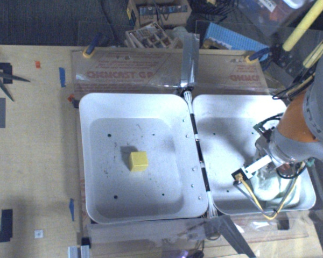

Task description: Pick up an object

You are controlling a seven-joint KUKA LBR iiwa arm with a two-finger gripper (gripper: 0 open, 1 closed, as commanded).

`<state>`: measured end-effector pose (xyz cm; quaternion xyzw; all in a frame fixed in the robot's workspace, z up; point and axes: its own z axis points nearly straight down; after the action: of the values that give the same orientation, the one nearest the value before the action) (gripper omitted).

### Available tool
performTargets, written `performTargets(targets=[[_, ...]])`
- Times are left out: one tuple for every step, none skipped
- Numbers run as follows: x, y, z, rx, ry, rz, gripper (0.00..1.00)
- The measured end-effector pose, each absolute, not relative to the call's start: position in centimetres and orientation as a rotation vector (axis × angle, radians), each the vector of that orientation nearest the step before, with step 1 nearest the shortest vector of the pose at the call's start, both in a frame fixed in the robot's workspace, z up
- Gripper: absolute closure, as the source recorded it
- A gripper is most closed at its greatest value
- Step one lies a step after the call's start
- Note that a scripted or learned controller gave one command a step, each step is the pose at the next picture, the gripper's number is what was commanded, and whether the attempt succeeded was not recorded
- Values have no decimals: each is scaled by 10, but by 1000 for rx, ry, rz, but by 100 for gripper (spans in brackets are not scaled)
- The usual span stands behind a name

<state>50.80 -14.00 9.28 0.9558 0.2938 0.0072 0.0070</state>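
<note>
Two shallow white bins of smooth moulded plastic with rounded corners. The left bin (97, 117), its floor flecked with dark specks, holds a small yellow block (139, 160), roughly cubic and matte, just below its centre. The arm (307, 122), grey with an orange band, enters at 3 o'clock; its gripper (269, 179) hangs low over the right bin (220, 122) toward 4 o'clock, well apart from the block. Finger state: cannot be told. Beyond the bins at 12 o'clock lies clear sheeting (129, 71) with red lettering, not legible.
</note>
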Motion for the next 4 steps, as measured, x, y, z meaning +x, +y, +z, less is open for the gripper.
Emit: performTargets(targets=[[498,-109,180,2972,1023,-3,100],[522,-93,182,3126,323,-5,100],[486,-51,233,3126,324,-5,100],[504,-71,184,3129,316,-9,100]])
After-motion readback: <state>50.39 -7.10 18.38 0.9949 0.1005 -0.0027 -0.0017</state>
